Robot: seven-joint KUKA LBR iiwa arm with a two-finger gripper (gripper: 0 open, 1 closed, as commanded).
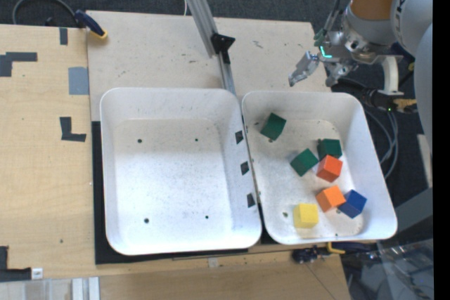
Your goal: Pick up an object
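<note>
- Above the far rim of the right bin [365, 124], the claw [307, 69] hangs over bare worktop [155, 53], just outside the bin. Every candidate object lies toward the near side of the view from it.
- Claw state: a pale finger is visible pointing down and left, and nothing is seen between the fingers. Whether they are spread or closed cannot be judged at this angle.
- Nearest candidate: the dark green cube [273, 126], standing alone in the far-left part of the right bin, tilted on an edge or corner. It lies below and slightly left of the claw in the view and is well apart from the rest.
- Cluster, mid to near right: a green cube [304, 161], a second dark green cube [329, 148], an orange-red cube [329, 168], an orange cube [330, 198] touching a blue cube [354, 203], and a yellow cube [305, 215] near the front wall.
- Long axis: none. The objects are cubes, so finger alignment depends on face orientation only.
- Surface: the bin floor is white, shallow and speckled, with sloped walls.
- Room: the lone dark green cube has free floor on all sides. The clustered cubes probably leave little finger clearance.
- The left bin [112, 151] sits alongside, sharing the centre divider.
</note>
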